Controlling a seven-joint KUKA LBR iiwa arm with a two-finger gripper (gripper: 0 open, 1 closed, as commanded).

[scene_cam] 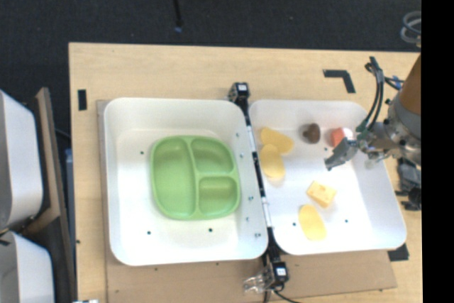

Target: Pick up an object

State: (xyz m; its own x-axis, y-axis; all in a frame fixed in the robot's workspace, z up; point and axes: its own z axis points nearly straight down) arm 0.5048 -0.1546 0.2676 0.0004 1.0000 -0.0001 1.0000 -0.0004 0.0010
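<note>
The right bin (pixel 369 223) holds several small objects: two pale yellow pieces (pixel 273 152) at its left side, a dark brown lump (pixel 311 132), a red-and-white object (pixel 340 135), a yellow cheese wedge (pixel 320 193) and a yellow oval piece (pixel 311 222). My gripper (pixel 340 155) reaches in from the right and hangs over the bin's upper right part, just below the red-and-white object. One dark finger (pixel 335 159) points down-left. I see nothing held.
The left bin (pixel 120 223) holds a green divided plate (pixel 195 176). A black clip (pixel 240 91) sits at the top of the seam between the bins, another clip (pixel 273 272) at its bottom. Cables run along the arm at the right edge.
</note>
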